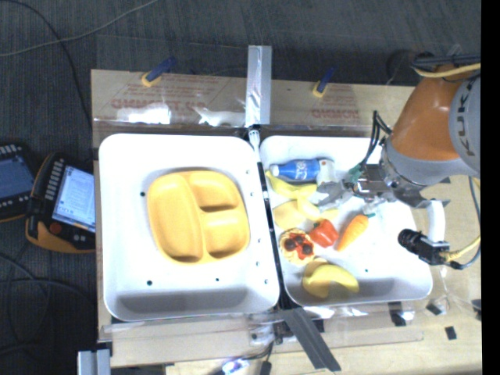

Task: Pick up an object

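In the right bin (406,276), the jaws (337,193) hang above a small pile: orange carrot (353,230), red pepper (323,232), blue bottle (300,169), yellow banana (283,186). Whether the jaws are apart, I cannot tell.

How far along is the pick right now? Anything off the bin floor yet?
Done: the arm has reached into the right bin, with the gripper low among the items, near the blue bottle and carrot. In hand: nothing visibly gripped; I cannot tell the grip from this view. Left: closing on an item and lifting it. The yellow tray lies in the left bin.
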Available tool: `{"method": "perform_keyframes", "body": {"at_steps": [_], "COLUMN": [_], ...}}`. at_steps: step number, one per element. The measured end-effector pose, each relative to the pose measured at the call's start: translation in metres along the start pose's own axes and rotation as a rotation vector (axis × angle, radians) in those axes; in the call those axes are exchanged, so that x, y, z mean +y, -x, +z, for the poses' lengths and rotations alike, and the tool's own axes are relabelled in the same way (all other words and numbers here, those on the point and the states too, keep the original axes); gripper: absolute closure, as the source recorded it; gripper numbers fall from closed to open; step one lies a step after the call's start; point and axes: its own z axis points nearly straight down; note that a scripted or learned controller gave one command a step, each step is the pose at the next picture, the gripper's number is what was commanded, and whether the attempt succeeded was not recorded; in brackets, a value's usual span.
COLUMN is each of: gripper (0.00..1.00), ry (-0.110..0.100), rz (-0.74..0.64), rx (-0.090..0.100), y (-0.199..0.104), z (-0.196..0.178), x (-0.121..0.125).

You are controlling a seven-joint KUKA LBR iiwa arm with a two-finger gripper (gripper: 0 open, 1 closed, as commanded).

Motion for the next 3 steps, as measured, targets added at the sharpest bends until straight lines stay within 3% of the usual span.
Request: {"method": "perform_keyframes", "body": {"at_steps": [1,2,3], "gripper": [0.00,0.00,1.00], "ry": [0.033,0.017,0.020], "rz": [-0.218,-0.326,-0.327], "rx": [-0.008,-0.006,-0.003], "y": [0.056,0.062,0.060], "z": [0.068,0.100,0.090], "x": [-0.004,0.005,0.007]}}
